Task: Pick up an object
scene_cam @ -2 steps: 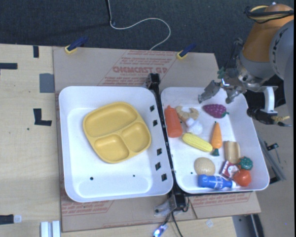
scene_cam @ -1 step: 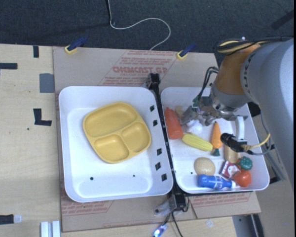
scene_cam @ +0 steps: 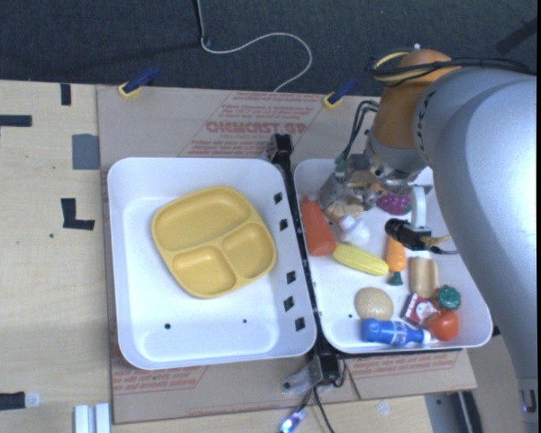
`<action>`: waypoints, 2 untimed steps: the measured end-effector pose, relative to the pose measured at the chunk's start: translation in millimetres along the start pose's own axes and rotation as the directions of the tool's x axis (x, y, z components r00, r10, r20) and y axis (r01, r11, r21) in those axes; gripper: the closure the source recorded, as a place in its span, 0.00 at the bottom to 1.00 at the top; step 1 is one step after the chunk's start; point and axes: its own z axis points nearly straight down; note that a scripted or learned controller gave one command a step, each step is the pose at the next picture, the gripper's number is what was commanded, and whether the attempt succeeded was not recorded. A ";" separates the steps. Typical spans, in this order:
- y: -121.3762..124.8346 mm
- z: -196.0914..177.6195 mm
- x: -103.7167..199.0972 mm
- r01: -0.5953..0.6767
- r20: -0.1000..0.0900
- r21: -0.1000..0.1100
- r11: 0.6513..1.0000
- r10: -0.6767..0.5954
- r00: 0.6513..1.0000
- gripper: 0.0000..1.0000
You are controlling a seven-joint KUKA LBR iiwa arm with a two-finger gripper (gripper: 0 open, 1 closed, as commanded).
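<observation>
From the camera above, we see the arm (scene_cam: 487, 142) reaching in from the right, its orange band over the far end of the right bin (scene_cam: 343, 332). The tool (scene_cam: 347, 188) sits low in that bin's far left part, among the toys; we cannot tell whether it is spread or pressed together, since the wrist hides much of it.

The toy food lies crowded in the right bin. Just beside the tool, on its near side, are an orange-red piece (scene_cam: 317, 230) along the bin's left wall and a small white item (scene_cam: 355, 233). A yellow corn cob (scene_cam: 361, 260) lies a little nearer to us, then a tan egg-shaped piece (scene_cam: 373, 303), a blue bottle (scene_cam: 392, 334) and a red tomato (scene_cam: 443, 325) at the near edge. A purple bunch, perhaps grapes (scene_cam: 394, 202), lies right of the tool.

On the cardboard (scene_cam: 243, 124) under the bins we read mirrored red print, roughly "CHEMCAST".

The left bin (scene_cam: 126, 269) holds a yellow divided tray (scene_cam: 214, 240), with bare white floor around it. The tabletop (scene_cam: 36, 242) lies open at left.
</observation>
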 end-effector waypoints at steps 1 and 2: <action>-1.3 -10.5 -2.9 -0.005 0.001 -0.004 1.000 0.005 1.000 1.00; 1.9 -106.4 81.9 0.007 -0.023 -0.018 1.000 -0.007 1.000 1.00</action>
